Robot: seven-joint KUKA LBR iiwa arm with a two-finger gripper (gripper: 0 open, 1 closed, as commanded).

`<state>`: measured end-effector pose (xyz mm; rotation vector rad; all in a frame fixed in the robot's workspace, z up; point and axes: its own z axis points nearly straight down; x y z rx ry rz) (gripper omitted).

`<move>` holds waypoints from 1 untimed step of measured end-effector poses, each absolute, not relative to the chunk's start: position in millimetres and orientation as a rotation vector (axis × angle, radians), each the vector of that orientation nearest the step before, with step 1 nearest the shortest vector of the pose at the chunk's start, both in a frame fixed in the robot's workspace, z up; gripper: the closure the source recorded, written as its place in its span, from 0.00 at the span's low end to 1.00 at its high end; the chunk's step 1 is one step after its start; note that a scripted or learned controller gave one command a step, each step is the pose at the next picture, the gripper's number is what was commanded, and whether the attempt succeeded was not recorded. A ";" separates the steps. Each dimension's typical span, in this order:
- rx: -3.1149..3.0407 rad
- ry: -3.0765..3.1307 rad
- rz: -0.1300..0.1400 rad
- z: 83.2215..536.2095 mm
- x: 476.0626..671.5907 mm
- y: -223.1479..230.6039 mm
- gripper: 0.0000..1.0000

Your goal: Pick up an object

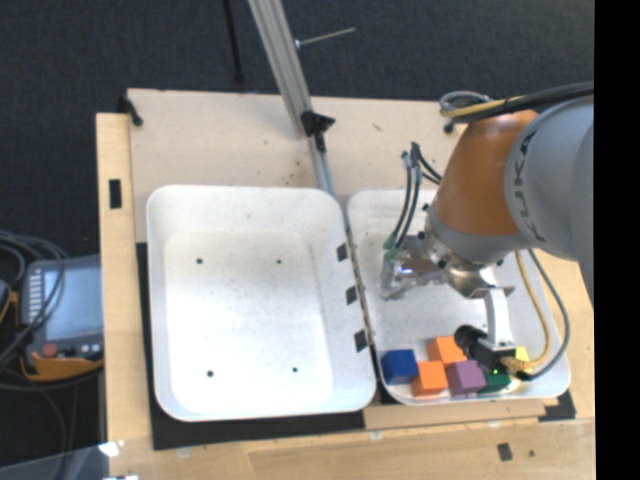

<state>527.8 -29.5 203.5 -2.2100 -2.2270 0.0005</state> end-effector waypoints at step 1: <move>-2.212 -2.231 -0.006 213.7 524.2 22.5 1.00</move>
